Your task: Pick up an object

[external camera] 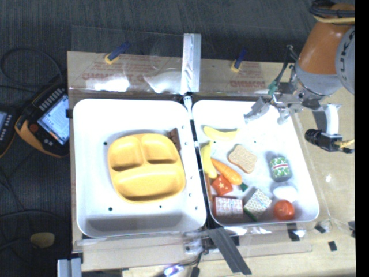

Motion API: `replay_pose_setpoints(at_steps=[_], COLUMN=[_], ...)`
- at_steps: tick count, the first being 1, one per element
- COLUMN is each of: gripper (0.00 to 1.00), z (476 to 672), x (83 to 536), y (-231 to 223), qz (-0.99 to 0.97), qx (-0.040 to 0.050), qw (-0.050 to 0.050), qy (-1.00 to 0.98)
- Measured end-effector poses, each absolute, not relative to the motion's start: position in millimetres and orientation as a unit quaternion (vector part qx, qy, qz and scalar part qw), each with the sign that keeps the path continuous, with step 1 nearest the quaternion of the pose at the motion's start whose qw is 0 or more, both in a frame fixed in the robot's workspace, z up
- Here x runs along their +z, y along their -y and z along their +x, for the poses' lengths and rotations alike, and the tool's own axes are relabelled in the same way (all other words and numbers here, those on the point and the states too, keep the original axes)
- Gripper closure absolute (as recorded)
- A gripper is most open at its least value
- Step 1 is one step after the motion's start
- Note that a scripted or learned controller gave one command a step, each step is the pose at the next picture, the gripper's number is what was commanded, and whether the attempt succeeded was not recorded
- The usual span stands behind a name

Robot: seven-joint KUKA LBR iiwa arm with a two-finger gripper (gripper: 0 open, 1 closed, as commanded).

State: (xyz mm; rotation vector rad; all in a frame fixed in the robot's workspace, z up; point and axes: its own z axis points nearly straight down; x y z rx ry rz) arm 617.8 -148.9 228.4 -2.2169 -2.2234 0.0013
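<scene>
The gripper hovers open and empty over the right bin's upper edge, clear of the food toys below: banana, bread, carrot.

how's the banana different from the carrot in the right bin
The banana is yellow; the carrot is orange. The banana is curved and lies nearly crosswise near the bin's far end; the carrot is straight and lies diagonally, nearer the middle. The banana lies apart from other items; the carrot is crowded beside the bread slice. Both are toy foods lying flat in the right bin.
</scene>
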Motion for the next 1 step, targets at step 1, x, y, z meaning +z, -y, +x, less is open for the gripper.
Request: replay_pose_setpoints(at_steps=[1], gripper=[0.0], z=[662.7], x=[94.1], y=[132.6], qz=[-0.815], qx=[0.0018], qw=[0.0], qy=[0.579])
